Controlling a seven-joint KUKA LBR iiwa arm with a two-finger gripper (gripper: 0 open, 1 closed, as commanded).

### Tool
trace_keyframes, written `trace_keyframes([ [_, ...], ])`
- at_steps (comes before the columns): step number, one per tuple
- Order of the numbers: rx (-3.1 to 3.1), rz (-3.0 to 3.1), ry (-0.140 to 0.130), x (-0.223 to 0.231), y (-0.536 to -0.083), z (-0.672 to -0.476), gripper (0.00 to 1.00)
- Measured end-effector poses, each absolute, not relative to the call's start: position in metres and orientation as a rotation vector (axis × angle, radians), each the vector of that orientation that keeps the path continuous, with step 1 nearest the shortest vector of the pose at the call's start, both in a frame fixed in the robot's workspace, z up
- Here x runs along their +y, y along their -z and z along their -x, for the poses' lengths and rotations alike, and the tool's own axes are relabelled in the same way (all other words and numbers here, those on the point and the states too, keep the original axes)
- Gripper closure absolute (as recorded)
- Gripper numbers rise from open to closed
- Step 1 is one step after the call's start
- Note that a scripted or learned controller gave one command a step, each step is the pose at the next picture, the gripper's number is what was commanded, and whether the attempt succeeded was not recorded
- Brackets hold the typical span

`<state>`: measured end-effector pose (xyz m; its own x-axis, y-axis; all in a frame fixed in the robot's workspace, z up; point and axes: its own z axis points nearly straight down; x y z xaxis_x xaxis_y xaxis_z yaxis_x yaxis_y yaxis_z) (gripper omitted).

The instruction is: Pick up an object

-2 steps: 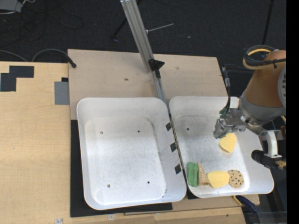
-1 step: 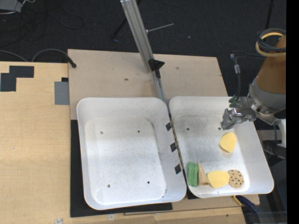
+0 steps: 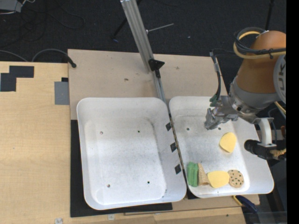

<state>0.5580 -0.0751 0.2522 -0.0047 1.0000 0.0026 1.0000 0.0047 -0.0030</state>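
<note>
The gripper (image 3: 214,121) hangs over the right bin (image 3: 196,107); whether it is open or closed, I cannot tell. A yellow piece (image 3: 228,142) lies just beside it, toward the bench's front. Farther that way lie a green block (image 3: 192,174), a yellow disc (image 3: 217,179) and a cookie (image 3: 236,178).

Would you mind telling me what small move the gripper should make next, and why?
Probably shift the gripper toward the yellow piece in the right bin and then descend: the gripper hangs beside that piece, apart from it, and it lies alone, away from the cluster by the near wall.
</note>
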Motion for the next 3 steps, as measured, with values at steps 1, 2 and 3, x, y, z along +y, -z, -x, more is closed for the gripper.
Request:
trace_keyframes([
  [1, -2.222, 2.214, -0.003, -0.033, -0.250, -0.552, 1.00],
  [2, -2.223, 2.212, -0.002, 0.022, -0.255, -0.544, 1.00],
  [3, -2.222, 2.212, -0.006, 0.076, -0.238, -0.539, 1.00],
])
